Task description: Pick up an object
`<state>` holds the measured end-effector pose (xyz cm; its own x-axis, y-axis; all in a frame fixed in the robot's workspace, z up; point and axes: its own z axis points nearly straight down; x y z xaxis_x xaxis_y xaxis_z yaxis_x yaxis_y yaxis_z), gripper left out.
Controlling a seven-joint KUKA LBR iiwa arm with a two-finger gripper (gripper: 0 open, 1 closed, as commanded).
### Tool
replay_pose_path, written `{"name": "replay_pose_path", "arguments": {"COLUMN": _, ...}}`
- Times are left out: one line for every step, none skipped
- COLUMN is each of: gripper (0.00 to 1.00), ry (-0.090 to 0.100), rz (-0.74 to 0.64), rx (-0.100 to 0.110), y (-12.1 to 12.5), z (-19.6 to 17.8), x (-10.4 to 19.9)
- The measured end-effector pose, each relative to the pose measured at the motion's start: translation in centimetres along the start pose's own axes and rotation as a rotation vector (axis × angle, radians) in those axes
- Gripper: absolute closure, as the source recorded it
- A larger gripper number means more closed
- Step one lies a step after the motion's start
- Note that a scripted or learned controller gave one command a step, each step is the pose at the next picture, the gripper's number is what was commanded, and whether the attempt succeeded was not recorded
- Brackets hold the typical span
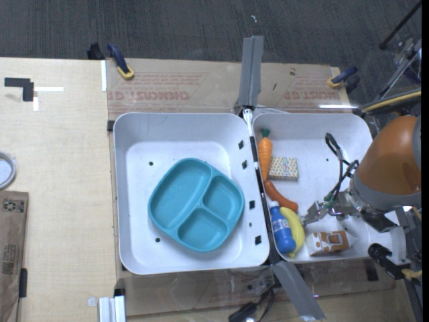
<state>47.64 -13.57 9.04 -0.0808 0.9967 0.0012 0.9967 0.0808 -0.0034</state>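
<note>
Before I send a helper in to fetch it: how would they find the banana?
Go to the right bin, where the arm reaches in, then to its near left corner by the wall shared with the other bin. The banana lies there, just left of the gripper, between a blue bottle and a brown carton. It is the one yellow, curved thing.

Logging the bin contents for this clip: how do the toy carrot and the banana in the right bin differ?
The carrot is orange with a green top; the banana is yellow. The carrot lies near the far end of the bin's left wall, pointing along it; the banana lies nearer the front, against a blue bottle. The carrot looks longer and straighter, the banana short and curved. Both are toy foods in the right bin.
</note>
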Motion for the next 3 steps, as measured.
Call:
{"name": "replay_pose_path", "arguments": {"gripper": 0.0, "ry": -0.001, "rz": 0.032, "rx": -0.002, "y": 6.8, "z": -0.1, "x": 3.4}}
{"name": "replay_pose_path", "arguments": {"gripper": 0.0, "ry": 0.0, "rz": -0.129, "rx": 0.009, "y": 17.9, "z": 0.1, "x": -0.2}}
{"name": "replay_pose_path", "arguments": {"gripper": 0.0, "ry": -0.002, "rz": -0.034, "rx": -0.003, "y": 15.0, "z": -1.6, "x": 1.9}}
